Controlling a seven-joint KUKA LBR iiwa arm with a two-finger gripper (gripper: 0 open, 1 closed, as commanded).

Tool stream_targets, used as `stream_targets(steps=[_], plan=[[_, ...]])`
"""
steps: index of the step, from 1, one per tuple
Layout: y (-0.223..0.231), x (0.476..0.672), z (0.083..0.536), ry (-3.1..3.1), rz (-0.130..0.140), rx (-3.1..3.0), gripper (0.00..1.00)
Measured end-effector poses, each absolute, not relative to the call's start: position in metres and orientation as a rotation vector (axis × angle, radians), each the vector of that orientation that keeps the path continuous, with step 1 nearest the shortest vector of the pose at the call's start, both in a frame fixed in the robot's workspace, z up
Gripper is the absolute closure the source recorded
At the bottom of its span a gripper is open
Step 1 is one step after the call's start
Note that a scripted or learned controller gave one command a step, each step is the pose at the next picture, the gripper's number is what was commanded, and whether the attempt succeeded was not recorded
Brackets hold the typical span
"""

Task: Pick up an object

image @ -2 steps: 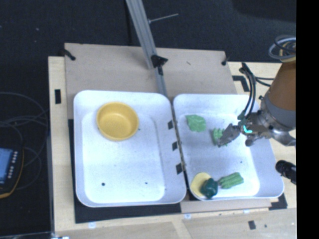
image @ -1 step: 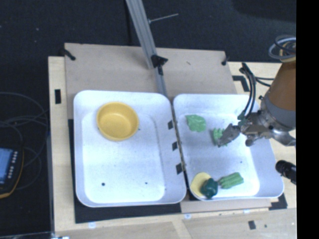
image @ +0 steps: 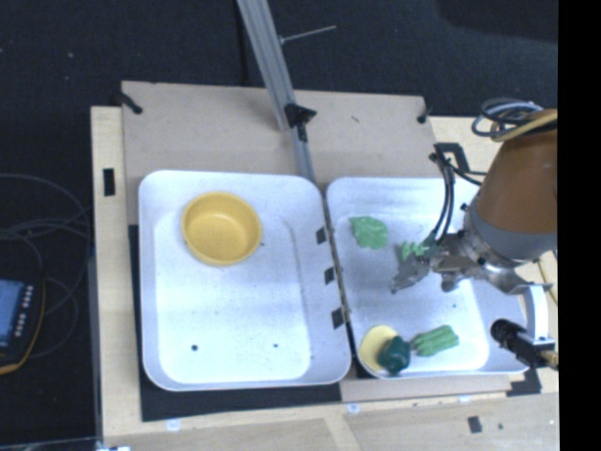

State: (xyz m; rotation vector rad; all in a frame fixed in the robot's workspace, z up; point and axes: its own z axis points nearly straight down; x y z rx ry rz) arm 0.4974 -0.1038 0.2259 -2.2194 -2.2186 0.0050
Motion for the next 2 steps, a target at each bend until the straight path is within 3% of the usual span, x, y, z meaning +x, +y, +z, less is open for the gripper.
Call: stream_targets(steps=[2], plan=[[-0.102, 0.507, 0.110, -2.218, 0.005, -2.219, 0.00]])
